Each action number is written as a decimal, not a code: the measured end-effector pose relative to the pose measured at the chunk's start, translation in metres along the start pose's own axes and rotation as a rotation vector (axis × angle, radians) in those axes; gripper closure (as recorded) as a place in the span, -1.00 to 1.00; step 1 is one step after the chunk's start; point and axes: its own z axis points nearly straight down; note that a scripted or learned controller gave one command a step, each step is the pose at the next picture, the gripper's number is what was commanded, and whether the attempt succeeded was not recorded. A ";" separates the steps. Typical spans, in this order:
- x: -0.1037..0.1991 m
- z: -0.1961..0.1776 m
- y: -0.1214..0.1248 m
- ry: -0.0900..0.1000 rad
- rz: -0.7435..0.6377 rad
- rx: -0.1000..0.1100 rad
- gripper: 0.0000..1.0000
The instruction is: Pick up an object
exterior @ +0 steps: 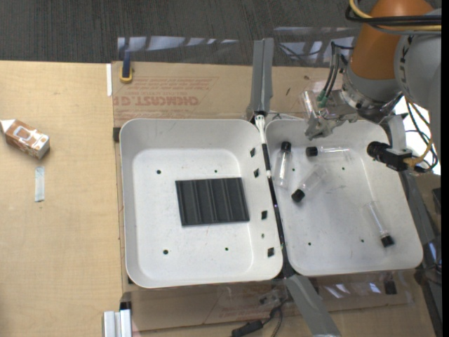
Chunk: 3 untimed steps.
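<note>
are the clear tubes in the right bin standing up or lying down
Lying down. The clear tubes rest flat on the right bin floor, black caps sideways.

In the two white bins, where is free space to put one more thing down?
Left bin: bare floor all around the dark ribbed mat at its centre. Right bin: bare floor along the front, left of the lone vial. Its back left is crowded with vials below the gripper.

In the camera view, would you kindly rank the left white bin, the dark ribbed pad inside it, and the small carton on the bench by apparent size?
1. Left white bin, largest.
2. Dark ribbed pad, lying within the bin's floor.
3. Small carton, smallest, on the bench left of the bins.
</note>
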 end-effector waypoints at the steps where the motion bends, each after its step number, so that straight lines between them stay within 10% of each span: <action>1: 0.020 -0.024 0.010 -0.001 -0.024 -0.003 1.00; 3: 0.062 -0.051 0.017 -0.003 0.002 -0.001 1.00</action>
